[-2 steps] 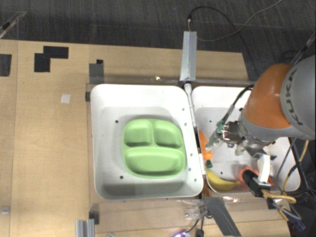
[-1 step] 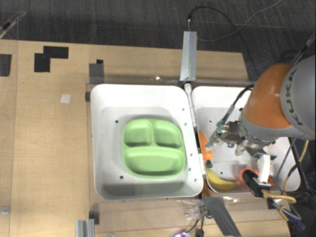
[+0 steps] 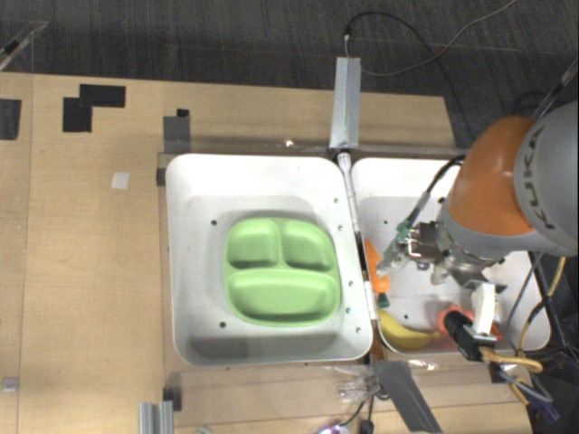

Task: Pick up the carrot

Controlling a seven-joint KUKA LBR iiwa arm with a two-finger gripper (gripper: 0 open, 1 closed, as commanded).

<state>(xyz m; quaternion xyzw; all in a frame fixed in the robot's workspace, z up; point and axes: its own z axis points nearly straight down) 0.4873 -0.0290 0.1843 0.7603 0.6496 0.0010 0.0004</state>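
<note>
The carrot (image 3: 381,284) is a small orange piece lying against the left wall of the right bin (image 3: 398,188), partly hidden by the arm. My gripper (image 3: 395,253) hangs just above and to the right of it, low in the bin, under the grey wrist and the orange band (image 3: 488,183). Nothing can be seen held in it.
A yellow banana (image 3: 403,333) lies at the front edge of the right bin, just below the carrot. A red-orange object (image 3: 449,317) sits to its right. The left bin (image 3: 194,242) holds a green divided plate (image 3: 280,269).
</note>
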